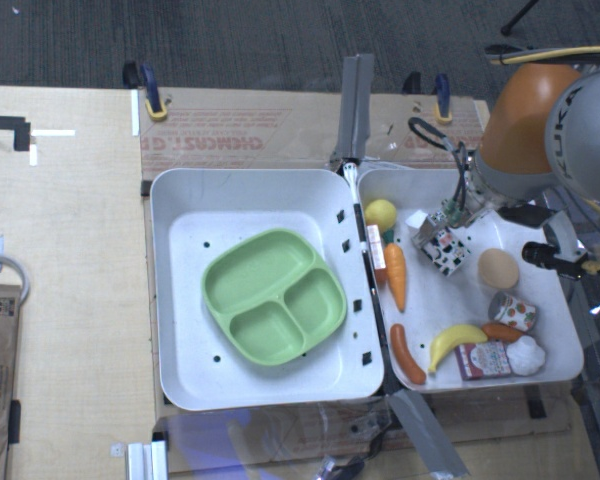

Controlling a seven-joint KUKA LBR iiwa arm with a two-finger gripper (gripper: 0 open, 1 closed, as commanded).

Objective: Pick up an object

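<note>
The right bin point(565, 368) holds several small objects. A black-and-white spotted cube point(448, 254) lies near its middle back. My gripper point(440, 226) hangs just above and behind that cube, at its upper left corner, and whether they touch cannot be told. Around it lie a yellow lemon point(380, 213), an orange carrot point(395, 276), a beige egg point(498, 269), a banana point(452, 341), a red sausage point(408, 354), a patterned small can point(515, 313), a red box point(483, 361) and a white ball point(526, 355).
The left bin point(170, 298) holds a green divided plate point(274, 296). A grey divider point(357, 108) runs between the bins. The grey and orange arm point(540, 118) fills the upper right. Clamps point(155, 103) sit on the cardboard at the back edge.
</note>
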